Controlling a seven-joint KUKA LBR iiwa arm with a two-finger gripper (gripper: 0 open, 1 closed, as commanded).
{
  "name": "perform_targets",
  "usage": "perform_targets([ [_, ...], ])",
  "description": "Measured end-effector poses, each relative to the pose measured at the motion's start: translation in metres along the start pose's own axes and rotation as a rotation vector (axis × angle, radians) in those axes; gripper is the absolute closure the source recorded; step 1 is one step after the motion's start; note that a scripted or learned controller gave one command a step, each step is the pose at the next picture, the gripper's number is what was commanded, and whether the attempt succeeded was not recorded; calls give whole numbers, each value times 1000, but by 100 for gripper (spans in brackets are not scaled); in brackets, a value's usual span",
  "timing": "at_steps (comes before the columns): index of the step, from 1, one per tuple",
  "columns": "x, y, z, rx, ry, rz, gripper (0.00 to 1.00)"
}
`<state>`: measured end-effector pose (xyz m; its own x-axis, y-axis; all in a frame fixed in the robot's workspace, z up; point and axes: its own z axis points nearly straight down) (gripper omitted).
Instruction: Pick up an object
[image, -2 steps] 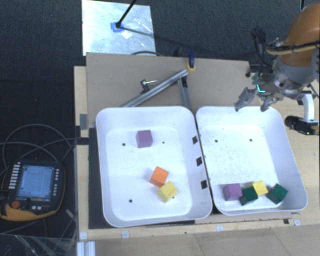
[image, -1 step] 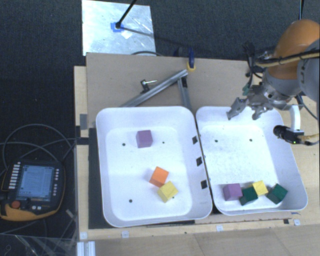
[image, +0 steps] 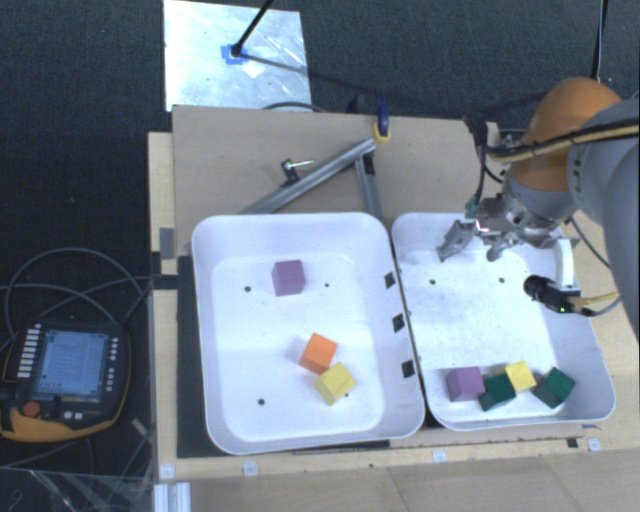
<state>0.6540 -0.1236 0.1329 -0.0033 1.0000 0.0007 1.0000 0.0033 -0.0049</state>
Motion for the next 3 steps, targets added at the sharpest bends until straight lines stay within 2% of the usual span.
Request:
perform_targets([
  [1, 0, 0, 45, -1, 0, 0, 0],
  [2, 0, 2, 30, -10, -2, -2, 100],
  [3, -3, 11, -17, -13, -2, -1, 100],
])
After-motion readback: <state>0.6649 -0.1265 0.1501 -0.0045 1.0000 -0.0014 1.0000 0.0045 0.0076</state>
